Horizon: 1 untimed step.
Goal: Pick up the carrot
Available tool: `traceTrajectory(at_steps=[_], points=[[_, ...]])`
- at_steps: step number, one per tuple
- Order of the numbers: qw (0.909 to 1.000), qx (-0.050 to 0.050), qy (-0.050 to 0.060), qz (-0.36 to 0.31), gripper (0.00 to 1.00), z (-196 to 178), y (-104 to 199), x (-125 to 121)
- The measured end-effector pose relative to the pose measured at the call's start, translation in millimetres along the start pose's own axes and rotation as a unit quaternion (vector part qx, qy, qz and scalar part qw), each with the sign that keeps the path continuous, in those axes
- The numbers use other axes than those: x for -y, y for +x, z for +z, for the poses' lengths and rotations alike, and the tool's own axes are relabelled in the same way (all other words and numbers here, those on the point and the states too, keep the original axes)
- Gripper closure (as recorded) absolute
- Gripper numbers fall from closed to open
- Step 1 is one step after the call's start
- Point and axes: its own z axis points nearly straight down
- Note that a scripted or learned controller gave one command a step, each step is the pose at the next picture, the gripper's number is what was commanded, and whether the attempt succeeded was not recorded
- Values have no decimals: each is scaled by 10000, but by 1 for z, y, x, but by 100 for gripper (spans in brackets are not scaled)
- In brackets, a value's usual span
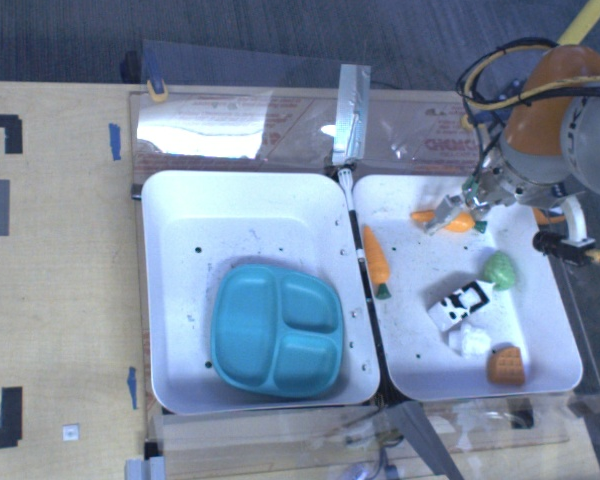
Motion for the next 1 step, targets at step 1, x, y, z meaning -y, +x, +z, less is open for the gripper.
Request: traceTrajectory(at_steps=[1], points=[[10000, 35, 0, -5, 100, -9, -2, 1]])
